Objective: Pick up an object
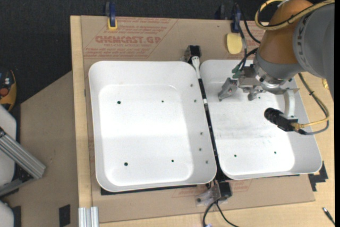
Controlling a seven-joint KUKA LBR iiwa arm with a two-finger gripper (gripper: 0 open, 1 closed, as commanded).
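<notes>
Arm w/ orange band reaches in from right, gripper (234,87) low over right bin (255,162), upper-left part. Finger state: can't tell. No distinct object visible betw. fingers. Left bin (143,130) alongside, touching.

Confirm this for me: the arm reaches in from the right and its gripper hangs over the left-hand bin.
Not quite. The arm does reach in from the right, but the camera view shows the gripper over the right-hand bin, near its far-left corner, not over the left-hand bin.
</notes>
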